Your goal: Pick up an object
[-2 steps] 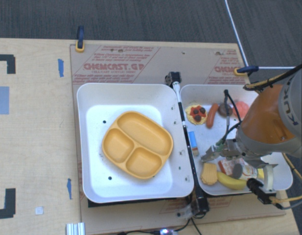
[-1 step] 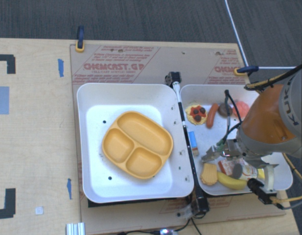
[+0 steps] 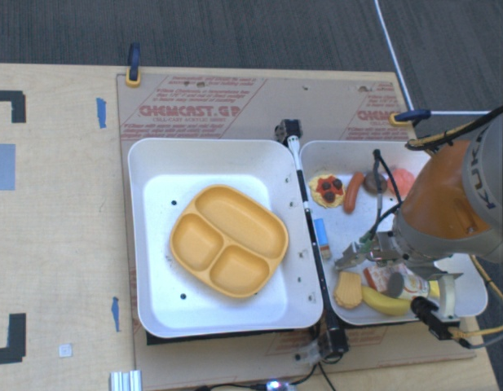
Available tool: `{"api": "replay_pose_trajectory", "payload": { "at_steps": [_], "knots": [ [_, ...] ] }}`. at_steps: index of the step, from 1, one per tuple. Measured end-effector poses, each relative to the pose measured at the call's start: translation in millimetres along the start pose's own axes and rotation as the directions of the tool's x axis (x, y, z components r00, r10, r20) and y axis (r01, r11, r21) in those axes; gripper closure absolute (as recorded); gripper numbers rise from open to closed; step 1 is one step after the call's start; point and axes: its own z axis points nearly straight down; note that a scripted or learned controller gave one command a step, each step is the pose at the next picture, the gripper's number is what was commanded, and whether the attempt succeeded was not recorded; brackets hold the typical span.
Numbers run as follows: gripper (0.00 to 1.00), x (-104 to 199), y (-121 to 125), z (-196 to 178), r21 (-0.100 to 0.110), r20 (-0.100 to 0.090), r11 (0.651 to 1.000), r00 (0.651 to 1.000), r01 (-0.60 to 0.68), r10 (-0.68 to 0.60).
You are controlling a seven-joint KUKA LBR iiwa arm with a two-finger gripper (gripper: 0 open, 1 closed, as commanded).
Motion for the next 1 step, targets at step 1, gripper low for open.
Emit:
{"api": "replay_pose_trajectory", "payload": {
  "at_steps": [1],
  "knots": [
    [0.00,-0.8,-0.1,0.2,0.000,-0.001,1.000,1.000,0.001,-0.001]
  ]
}}
